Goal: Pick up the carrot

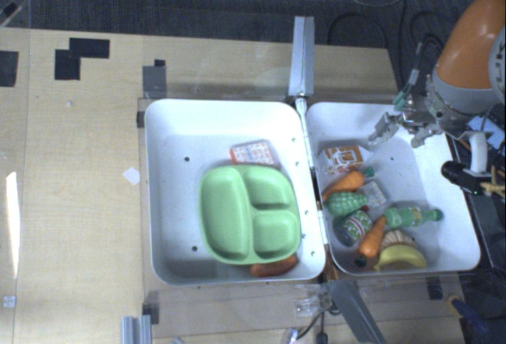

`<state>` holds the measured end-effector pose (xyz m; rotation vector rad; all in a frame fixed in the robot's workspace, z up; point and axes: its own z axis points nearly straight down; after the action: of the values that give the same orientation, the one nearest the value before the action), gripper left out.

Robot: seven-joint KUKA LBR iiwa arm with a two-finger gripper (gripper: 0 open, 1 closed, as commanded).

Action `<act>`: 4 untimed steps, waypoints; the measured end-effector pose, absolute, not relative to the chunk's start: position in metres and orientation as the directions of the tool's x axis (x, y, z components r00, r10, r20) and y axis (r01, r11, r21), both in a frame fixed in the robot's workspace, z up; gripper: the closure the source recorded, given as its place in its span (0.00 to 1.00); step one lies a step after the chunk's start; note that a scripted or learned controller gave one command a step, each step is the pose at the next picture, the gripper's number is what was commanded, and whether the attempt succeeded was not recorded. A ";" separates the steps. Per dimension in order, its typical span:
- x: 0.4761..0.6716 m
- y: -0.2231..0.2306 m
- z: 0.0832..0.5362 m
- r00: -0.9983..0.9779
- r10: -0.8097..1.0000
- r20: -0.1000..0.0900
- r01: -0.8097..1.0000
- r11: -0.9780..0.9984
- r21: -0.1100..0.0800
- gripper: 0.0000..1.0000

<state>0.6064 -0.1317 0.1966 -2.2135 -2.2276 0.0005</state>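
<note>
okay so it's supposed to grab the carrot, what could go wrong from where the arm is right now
1. Two carrot-like orange pieces lie in the right bin: one by the divider, another against the banana. The tool could go for either.
2. Both are crowded by a can, a green bottle and packets, so the tool may nudge or catch a neighbour instead.

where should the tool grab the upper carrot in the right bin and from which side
Probably at mid-body of the carrot, coming straight down from above. It lies flat and slanted, thick end up-right near the box, tip down-left by the bin's inner wall. The fingers should close across its width; a green item crowds its lower side.
</note>
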 end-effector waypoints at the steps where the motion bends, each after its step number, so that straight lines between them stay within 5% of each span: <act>1: 0.602 -0.107 0.122 0.289 0.957 0.005 0.957 -0.289 0.032 0.00; 2: 0.582 -0.097 0.110 0.220 0.975 0.000 0.973 -0.220 0.073 0.00; 3: 0.537 -0.084 0.089 0.187 0.982 0.000 0.982 -0.187 0.015 0.00; 4: 0.540 -0.082 0.098 0.185 0.983 0.001 0.983 -0.185 0.019 1.00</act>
<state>0.5400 -0.0822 0.0980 -2.4283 -2.0145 -0.0209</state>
